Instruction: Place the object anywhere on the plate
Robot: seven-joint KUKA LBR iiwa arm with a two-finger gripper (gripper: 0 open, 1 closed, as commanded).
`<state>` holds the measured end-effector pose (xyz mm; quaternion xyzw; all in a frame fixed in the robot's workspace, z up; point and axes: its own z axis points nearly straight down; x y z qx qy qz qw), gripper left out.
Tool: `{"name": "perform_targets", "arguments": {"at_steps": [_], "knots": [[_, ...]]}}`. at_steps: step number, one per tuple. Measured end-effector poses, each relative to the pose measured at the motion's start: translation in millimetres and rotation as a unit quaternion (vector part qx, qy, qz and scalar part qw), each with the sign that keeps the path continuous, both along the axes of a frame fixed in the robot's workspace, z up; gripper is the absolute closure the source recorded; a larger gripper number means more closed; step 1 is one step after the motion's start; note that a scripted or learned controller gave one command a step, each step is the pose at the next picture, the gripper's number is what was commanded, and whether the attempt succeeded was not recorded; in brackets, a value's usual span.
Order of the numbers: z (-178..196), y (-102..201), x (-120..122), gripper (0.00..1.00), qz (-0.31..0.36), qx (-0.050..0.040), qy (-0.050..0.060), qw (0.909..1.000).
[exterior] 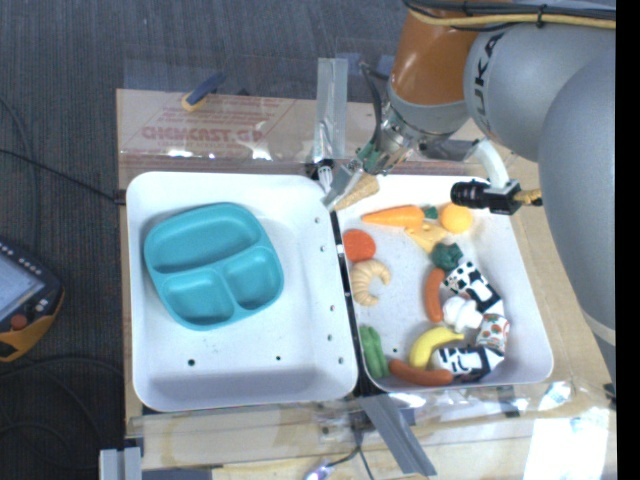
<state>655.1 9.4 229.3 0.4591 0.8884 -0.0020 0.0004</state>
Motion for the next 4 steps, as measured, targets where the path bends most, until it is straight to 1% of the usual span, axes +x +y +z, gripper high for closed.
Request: {"name": "perform_targets", "arguments": {"at_steps": [1, 2, 3, 4], "knots": [[-46.3, 64.5, -20.5, 1.00, 0.076, 0.0016, 0.001, 0.9971], [-2.6, 140.4, -24.9, 1.00, -0.002, 0.0014, 0.000, 1.0000], [-3.6, 140.8, -57.0, 1.00, 0.057, 0.0008, 0.000, 0.9984], [-3.6, 140.8, -57.0, 0.00, 0.057, 0.0008, 0.000, 0.9984]]}}
